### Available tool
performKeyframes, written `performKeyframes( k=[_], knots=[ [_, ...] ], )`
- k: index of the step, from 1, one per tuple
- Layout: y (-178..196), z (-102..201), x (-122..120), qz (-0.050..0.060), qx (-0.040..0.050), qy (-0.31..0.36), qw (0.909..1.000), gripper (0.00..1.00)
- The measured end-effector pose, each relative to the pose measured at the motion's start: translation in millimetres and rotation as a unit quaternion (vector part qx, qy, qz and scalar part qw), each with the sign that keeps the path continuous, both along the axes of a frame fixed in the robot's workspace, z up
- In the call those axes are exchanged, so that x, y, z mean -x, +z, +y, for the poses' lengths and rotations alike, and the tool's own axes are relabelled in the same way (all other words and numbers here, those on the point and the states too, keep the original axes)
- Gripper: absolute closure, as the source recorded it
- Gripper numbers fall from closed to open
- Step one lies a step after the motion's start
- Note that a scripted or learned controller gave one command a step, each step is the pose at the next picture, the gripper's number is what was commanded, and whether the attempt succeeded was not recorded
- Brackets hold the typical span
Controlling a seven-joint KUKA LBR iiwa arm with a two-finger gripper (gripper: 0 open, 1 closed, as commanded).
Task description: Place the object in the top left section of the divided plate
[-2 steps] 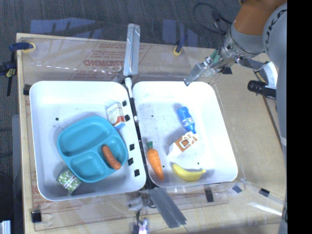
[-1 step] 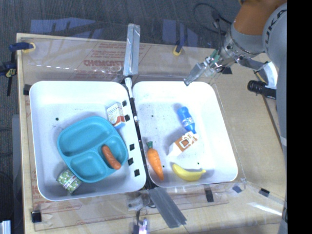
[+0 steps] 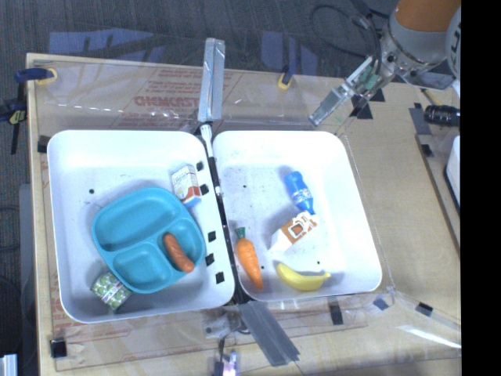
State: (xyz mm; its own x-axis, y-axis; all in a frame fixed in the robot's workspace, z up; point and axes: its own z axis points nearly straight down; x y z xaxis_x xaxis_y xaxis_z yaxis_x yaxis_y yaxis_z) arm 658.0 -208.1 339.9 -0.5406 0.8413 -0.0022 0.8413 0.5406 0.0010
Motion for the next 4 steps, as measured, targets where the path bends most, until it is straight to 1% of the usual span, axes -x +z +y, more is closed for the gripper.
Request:
performKeyframes(
  k=[1, 2, 3, 4],
  knots=[
    [-67.6, 0.5, 0.1, 0.001, -0.0005, 0.024, 0.9997, 0.00],
    [-5.8, -0.1, -0.1, 0.000, 0.0006, 0.121, 0.9927, 0.00],
    [-33.1, -2.8, 54.7, 0.002, 0.0000, 0.035, 0.9994, 0.00],
    [-17.9, -0.1, 15.9, -0.001, 0.0009, 0.119, 0.9929, 0.00]
  ],
)
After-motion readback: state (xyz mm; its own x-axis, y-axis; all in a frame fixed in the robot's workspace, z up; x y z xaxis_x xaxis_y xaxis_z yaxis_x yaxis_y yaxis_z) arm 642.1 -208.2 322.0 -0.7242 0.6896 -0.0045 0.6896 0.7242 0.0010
